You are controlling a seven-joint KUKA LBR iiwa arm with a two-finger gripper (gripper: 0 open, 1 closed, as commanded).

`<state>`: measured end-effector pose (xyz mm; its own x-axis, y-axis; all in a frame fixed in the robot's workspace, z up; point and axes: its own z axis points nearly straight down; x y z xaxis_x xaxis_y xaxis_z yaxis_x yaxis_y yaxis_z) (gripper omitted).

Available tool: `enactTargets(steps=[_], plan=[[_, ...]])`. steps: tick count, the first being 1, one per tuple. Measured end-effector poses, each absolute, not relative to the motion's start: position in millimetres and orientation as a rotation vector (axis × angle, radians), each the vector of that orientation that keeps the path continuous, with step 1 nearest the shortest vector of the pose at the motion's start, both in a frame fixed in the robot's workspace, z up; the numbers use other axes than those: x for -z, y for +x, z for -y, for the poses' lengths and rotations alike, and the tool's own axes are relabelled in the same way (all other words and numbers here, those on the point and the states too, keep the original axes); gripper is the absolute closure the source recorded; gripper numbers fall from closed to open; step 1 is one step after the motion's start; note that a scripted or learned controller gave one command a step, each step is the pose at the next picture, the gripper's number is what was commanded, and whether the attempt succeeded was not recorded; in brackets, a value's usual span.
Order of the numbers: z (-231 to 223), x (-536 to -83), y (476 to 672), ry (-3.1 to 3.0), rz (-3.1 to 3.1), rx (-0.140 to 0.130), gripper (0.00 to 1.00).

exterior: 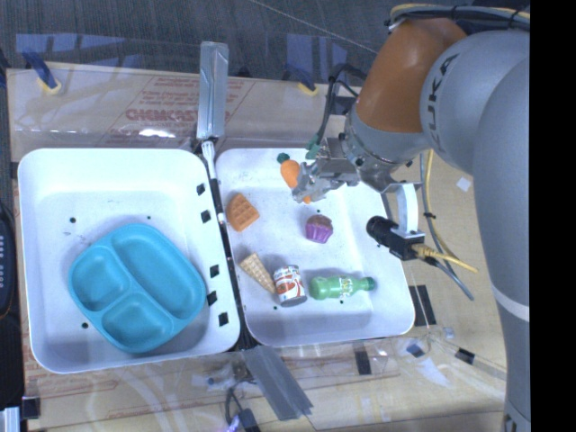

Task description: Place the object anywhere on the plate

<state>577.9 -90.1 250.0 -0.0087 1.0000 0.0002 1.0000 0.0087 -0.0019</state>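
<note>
blue and bare, the divided plate (137,284) lay in the left bin (54,174) with nothing on it, so the task looked barely begun: no item had been lifted, carried or set down.

the grey arm reached in from the right and its gripper (310,185) hung low over the far part of the right bin (391,282), just beside an orange carrot (289,172), which seemed the likeliest item to be picked. the metal fingers were too small and cluttered to read, so whether the jaws stood apart or together could not be told, and nothing showed between them.

the carrot lay on the bin floor near the far wall, its long axis running roughly from the far side toward the near side, green top at the far end.

a waffle (241,211), a purple cupcake (319,229), an ice-cream cone (256,272), a small can (289,285) and a green bottle (340,286) lay scattered nearer the camera. the bottle lay on its side, neck pointing right.

grasp, lift, crossing and release all appeared left to do.
</note>
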Motion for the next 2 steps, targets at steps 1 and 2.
enactTargets(steps=[1,2], plan=[[-16.4,-189.1,551.4,-2.201,2.233,-0.008,1.00],[-9.1,-190.6,475.5,-2.209,2.229,-0.007,1.00]])
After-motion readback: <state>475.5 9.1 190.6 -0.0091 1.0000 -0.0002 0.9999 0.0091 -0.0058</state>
